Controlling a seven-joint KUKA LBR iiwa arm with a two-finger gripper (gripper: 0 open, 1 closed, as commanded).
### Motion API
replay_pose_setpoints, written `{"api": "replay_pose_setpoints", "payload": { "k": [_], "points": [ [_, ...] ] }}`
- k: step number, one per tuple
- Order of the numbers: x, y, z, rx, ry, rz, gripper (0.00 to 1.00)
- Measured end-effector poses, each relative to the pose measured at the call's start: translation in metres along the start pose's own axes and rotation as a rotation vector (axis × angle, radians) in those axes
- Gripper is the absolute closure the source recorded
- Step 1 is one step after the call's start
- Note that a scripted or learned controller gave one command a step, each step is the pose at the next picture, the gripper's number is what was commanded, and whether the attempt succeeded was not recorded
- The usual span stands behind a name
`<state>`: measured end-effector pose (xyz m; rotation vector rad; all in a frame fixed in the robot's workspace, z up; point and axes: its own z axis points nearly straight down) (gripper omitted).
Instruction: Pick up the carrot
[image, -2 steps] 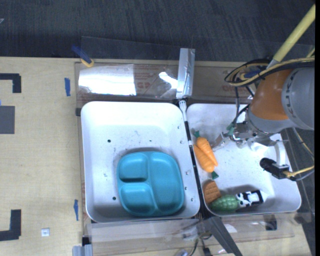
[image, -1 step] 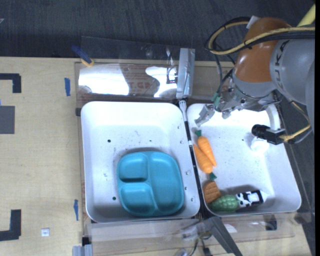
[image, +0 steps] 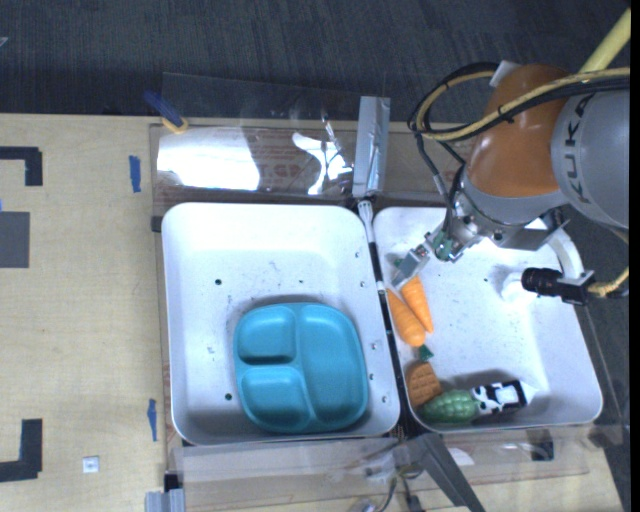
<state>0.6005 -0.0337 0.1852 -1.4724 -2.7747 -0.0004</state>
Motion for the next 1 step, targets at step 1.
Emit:
{"api": "replay_pose_setpoints", "payload": {
  "k": [1],
  "points": [
    [-0.0190,-0.0263,-0.0003,-0.001,-0.001,-0.144,0.00]
  ]
}}
